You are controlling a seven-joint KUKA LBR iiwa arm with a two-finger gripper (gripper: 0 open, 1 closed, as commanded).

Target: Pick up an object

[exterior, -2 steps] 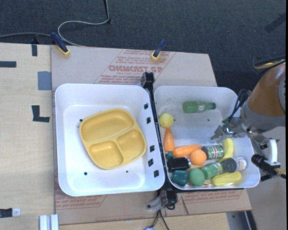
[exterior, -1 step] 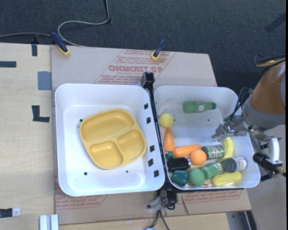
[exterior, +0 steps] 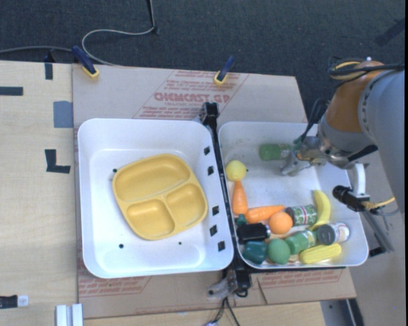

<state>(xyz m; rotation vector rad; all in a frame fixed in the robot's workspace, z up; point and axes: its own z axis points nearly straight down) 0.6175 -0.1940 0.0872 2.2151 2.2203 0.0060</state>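
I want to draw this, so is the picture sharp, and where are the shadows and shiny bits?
Camera view: even, soft light; the yellow tray looks fairly sharp, with a faint shadow at its lower edge. Camera view: the white bin rim glows bright, near glare. Camera view: the gripper and the small toys look soft and a bit blurry.

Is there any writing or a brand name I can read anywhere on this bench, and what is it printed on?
"CHEMCAST GP", in red letters, on the brown cardboard sheet under the two bins; it reads slanted.
Smaller red print beneath that line: too small to read.
Labels on the bottles in the right bin: too blurred to read.
The yellow divided tray in the left bin bears no text.
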